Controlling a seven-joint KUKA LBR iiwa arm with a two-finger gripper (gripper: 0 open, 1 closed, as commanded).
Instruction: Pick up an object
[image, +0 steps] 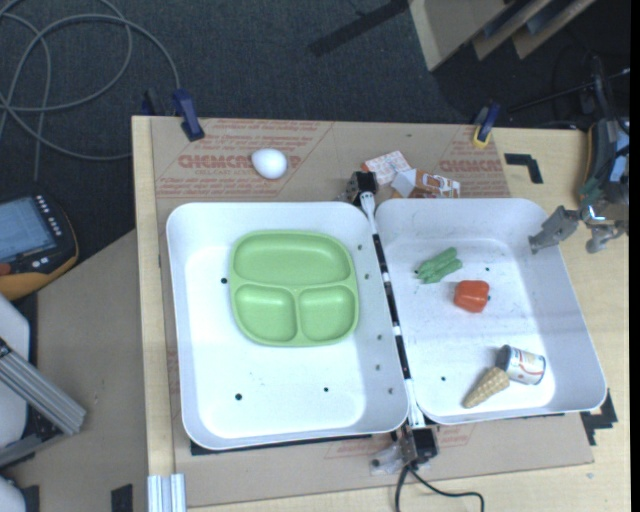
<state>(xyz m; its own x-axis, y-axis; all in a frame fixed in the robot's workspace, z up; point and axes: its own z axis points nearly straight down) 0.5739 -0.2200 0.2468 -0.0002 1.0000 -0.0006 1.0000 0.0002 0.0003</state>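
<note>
The gripper (572, 228) hangs over the right bin's (560, 300) far right corner, clear of everything, a fair start for a descent. Whether its jaws are open or closed I cannot tell; nothing sits between them. The pickable things lie loose in that bin: a green piece (438, 266) and red piece (472, 295) mid-bin, a cone (484, 387) touching a can (523, 366) by the near edge. The left bin (200, 330) holds a green tray (294, 287).
</note>
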